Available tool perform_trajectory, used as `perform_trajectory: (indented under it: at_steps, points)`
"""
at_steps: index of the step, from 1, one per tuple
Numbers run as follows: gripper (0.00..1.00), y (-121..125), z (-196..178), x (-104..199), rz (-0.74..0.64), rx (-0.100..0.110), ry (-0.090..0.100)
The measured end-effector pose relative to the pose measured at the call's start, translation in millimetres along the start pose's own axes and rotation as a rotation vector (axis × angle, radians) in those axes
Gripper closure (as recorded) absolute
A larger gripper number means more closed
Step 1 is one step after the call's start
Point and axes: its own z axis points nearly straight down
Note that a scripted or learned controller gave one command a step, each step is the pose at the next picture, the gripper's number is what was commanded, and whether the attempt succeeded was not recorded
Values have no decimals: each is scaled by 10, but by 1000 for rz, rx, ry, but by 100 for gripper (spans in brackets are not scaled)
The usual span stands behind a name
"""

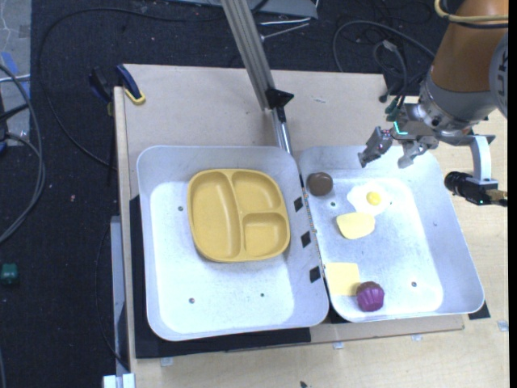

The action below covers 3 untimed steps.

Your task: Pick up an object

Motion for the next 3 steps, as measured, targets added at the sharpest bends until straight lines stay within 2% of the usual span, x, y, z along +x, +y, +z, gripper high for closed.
perform_trajectory:
  at_steps: [1,2,3]
  points:
    - [0,7,-15,0,0,-3,0]
    - [0,14,587,81,-1,1,1]
    - [0,40,1028,62,1,1,0]
